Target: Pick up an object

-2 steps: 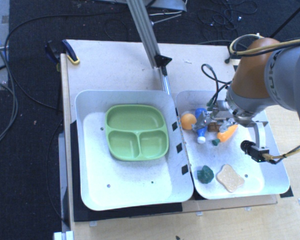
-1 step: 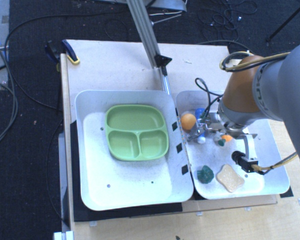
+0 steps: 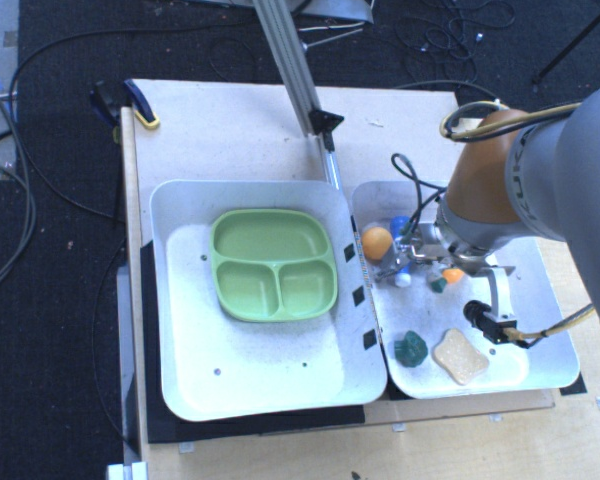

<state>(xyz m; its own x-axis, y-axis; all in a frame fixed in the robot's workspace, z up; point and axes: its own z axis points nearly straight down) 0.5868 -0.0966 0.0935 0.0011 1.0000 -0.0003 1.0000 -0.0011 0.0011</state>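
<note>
Where the hand (image 3: 405,265) hovers, the toast (image 3: 461,357) apparently lies diagonally.

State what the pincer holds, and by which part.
Cannot be told: the pincer is low in the right bin beside the orange ball, its tips obscured.

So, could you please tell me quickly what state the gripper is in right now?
Gripper: cannot be told; it is low in the right bin, near the orange ball.

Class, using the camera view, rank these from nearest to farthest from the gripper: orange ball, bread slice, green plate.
1. Orange ball: right bin, just left of the gripper.
2. Bread slice: same bin, toward its front edge, below the gripper.
3. Green plate: left bin, farthest away.
</note>
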